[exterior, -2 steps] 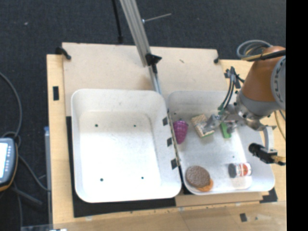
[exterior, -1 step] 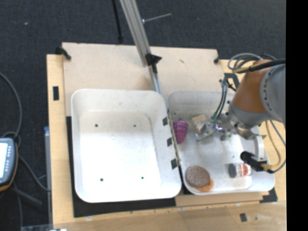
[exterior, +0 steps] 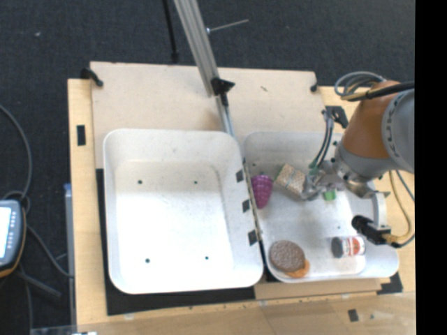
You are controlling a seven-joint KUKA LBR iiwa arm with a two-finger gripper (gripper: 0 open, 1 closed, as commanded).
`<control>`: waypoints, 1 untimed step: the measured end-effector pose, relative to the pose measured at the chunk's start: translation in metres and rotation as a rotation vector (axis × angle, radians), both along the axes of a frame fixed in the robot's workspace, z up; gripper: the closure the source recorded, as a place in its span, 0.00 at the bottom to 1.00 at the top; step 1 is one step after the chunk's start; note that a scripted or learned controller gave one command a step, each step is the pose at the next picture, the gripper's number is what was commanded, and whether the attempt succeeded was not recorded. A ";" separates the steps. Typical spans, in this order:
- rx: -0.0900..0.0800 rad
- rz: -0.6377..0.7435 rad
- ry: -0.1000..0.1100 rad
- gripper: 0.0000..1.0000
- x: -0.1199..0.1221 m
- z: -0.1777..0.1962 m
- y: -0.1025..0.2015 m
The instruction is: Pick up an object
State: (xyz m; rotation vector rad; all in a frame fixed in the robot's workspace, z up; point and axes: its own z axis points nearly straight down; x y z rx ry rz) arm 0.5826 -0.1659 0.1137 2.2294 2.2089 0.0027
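the tool (exterior: 312, 185) is low in the right bin (exterior: 307, 145), its tip just beside a tan block (exterior: 291, 178); whether it is open or closed cannot be told. a purple cup (exterior: 261, 189) lies near the bin's left wall, a brown round object (exterior: 288, 257) and a small can (exterior: 348, 246) nearer the front. the left bin (exterior: 174, 211) shares the worktop (exterior: 154, 96).
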 end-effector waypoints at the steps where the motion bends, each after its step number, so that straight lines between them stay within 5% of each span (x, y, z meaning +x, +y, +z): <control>1: -0.002 0.000 -0.004 1.00 0.005 0.057 -0.011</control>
